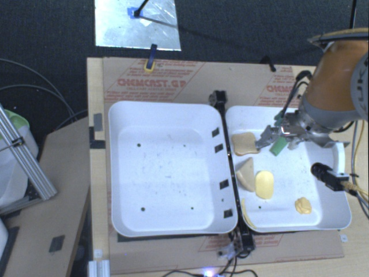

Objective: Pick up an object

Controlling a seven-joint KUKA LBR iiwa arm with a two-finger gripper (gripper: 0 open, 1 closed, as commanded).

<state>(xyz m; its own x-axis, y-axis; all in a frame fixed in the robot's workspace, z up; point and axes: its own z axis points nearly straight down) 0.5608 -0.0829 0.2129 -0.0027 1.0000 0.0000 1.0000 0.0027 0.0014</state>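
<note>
Objects sit scattered across the right bin (340,212): a tan bread slice (244,143) at about ten o'clock on its floor, a pale wedge (247,175) just below that beside the divider, a yellow oval piece (264,184) touching the wedge's right edge near the centre, and a small golden lump (303,205) down at five o'clock. The arm (340,79) comes in from three o'clock, orange band up top, and the gripper (277,140) hangs over the bin's upper middle, just right of the bread slice. A green piece (278,147) shows right at the fingertips, but whether the fingers are clamped on it or merely over it cannot be told from this angle. The left bin (167,172) lies alongside at nine o'clock, well apart from the gripper.
</note>
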